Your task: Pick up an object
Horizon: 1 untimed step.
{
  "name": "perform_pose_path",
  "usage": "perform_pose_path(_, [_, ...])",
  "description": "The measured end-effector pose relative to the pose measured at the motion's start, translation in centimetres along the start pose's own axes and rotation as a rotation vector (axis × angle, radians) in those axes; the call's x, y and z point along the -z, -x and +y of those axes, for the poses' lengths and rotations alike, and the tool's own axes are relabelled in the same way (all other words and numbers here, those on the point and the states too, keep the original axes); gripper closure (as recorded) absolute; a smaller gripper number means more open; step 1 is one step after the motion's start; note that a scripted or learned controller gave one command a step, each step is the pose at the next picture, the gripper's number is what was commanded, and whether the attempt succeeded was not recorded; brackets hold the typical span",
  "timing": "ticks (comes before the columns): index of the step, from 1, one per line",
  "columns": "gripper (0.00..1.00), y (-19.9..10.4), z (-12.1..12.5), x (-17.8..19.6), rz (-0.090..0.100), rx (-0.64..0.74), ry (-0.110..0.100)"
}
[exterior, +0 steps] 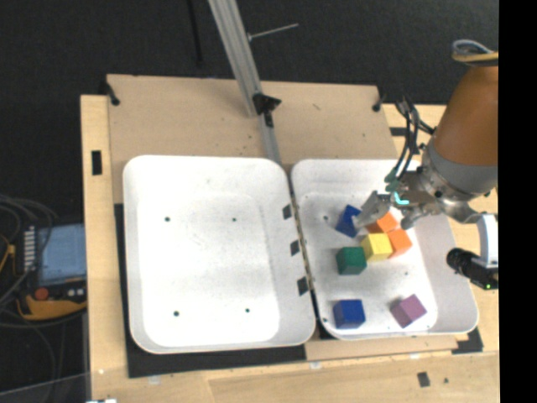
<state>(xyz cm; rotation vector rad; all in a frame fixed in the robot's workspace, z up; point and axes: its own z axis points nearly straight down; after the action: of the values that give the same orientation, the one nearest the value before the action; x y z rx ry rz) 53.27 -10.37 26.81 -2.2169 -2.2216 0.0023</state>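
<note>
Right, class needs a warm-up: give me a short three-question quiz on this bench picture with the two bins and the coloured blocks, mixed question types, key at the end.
1. True or false: all the blocks lie in the right bin.
2. Multiple choice: which block lies nearest the bottom right corner of that bin? A) green block B) purple block C) yellow block
3. Short answer: how many blue blocks are there?

Key
1. True. The left bin holds none of them.
2. B. The purple block sits there; the green block and yellow block lie higher up, by the orange blocks below the end effector.
3. Two: one blue block near the end effector, another at the bin's near edge.
</note>
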Motion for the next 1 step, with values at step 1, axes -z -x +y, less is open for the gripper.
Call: perform_pose_path(1, [0.00,0.03,0.07,0.19,-0.001,-0.002,0.005])
